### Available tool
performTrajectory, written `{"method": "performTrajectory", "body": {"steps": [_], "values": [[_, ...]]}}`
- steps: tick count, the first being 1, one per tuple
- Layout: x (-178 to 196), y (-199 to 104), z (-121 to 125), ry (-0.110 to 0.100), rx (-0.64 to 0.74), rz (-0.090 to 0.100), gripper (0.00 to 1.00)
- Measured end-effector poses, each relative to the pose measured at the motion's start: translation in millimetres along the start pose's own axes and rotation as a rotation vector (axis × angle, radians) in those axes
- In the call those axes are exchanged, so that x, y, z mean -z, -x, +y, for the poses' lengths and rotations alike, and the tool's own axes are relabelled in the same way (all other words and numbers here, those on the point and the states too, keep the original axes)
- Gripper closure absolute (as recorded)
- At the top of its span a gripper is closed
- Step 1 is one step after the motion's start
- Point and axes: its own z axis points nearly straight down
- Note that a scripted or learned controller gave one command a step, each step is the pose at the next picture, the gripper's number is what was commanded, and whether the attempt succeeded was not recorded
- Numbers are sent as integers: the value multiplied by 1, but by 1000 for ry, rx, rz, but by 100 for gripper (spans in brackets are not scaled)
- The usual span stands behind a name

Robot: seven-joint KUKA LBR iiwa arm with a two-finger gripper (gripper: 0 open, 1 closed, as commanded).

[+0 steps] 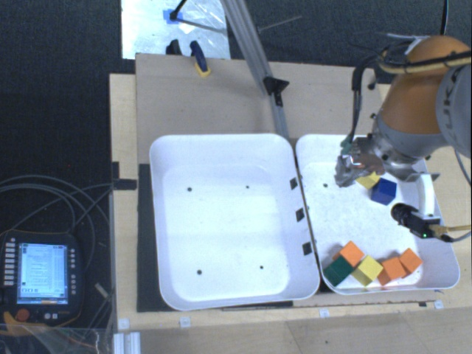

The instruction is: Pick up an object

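- Camera view: two shallow white bins of smooth moulded plastic with rounded corners sit side by side on a pale matte board; the left bin (221,220) has a plain floor dotted with small dark marks.
- The right bin (324,161) holds the small cube-shaped blocks.
- A blue block (383,191) lies near the bin's middle, touching a yellow block (368,180) that is partly hidden under the arm's wrist.
- Along the near edge sits a tight cluster: a green block (338,271), an orange block (352,253), a second yellow block (366,271), and two more orange blocks (394,268) (410,259).
- The arm (420,94), glossy orange above grey metal, reaches in from the right.
- The gripper (346,169) hangs low over the right bin's far part, just beside the yellow and blue blocks; whether it is wide, narrow or holding anything cannot be told.
- A dark handheld screen unit (37,275) lies left of the board.
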Motion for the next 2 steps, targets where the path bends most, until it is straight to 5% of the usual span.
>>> {"method": "performTrajectory", "body": {"steps": [2], "values": [[23, -103, 46, 2, 0, 1, 100]]}}
